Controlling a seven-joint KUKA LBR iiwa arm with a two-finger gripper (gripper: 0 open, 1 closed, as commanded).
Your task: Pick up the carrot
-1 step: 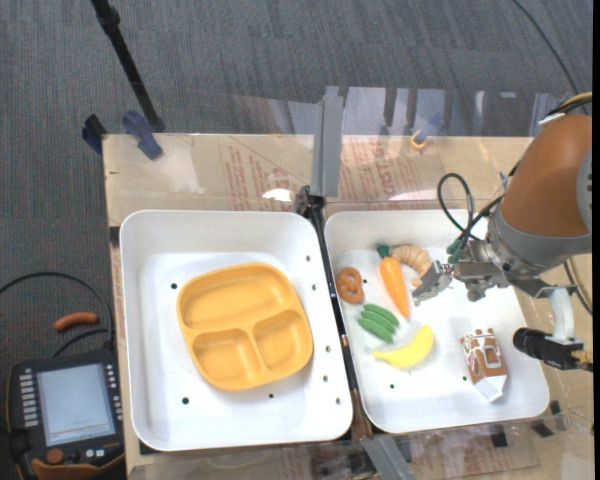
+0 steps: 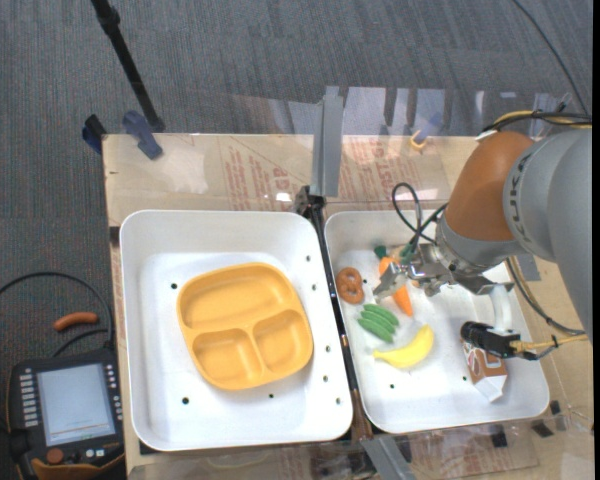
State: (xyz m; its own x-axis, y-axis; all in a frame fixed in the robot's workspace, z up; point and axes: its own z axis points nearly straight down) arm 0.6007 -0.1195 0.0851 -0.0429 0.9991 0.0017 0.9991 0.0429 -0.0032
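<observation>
- Where the bench's near edge shows, the left bin [image 2: 140, 368] holds an orange divided plate [image 2: 245, 323].
- Nearest in the right bin [image 2: 450, 413] lie a banana [image 2: 407, 350] and green pea pods [image 2: 378, 320].
- Beyond them the carrot [image 2: 404, 297] lies slanted, just beside a pretzel [image 2: 349, 285].
- Reaching in from the right, the arm [image 2: 510, 203] bends down, its gripper [image 2: 398, 280] directly over the carrot's upper end.
- Whether the fingers are spread or pinching, I cannot tell.
</observation>
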